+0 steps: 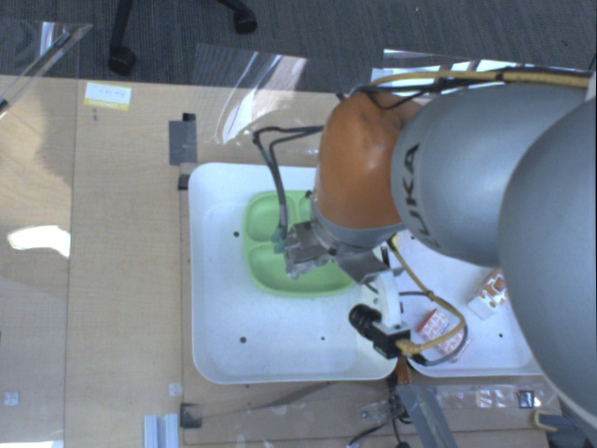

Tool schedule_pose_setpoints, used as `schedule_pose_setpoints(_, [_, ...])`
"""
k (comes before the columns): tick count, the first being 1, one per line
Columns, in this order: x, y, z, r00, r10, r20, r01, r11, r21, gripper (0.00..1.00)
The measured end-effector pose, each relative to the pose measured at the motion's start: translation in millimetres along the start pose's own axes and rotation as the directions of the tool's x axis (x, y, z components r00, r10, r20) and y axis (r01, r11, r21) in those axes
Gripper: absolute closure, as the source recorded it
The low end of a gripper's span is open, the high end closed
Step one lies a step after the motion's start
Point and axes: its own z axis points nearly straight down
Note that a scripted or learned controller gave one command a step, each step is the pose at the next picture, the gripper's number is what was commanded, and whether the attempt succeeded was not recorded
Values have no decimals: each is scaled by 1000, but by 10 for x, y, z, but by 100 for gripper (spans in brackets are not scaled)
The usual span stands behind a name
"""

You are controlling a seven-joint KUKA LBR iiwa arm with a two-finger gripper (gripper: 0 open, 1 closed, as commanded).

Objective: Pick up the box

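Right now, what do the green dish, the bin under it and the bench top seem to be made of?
The green dish looks like moulded plastic: even pale green, soft sheen, rounded lip. The left bin seems to be white plastic, smooth and matt, with rounded corners and a few small dark dots in its floor. The bench top looks like light wood or laminate, though glare from a clear sheet leaves that open.

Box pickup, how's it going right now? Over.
Gripper low over green dish in left bin; fingers hidden. Small boxes lie in right bin, untouched. Arm covers much of that bin.
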Motion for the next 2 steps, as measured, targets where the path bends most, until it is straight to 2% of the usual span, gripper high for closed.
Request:
schedule_pose_setpoints(1, [-35,101,-777,849,-528,3,528,849,-6,100])
schedule_pose_setpoints(2, [-650,133,-2001,741,-672,8,672,741,-7,100])
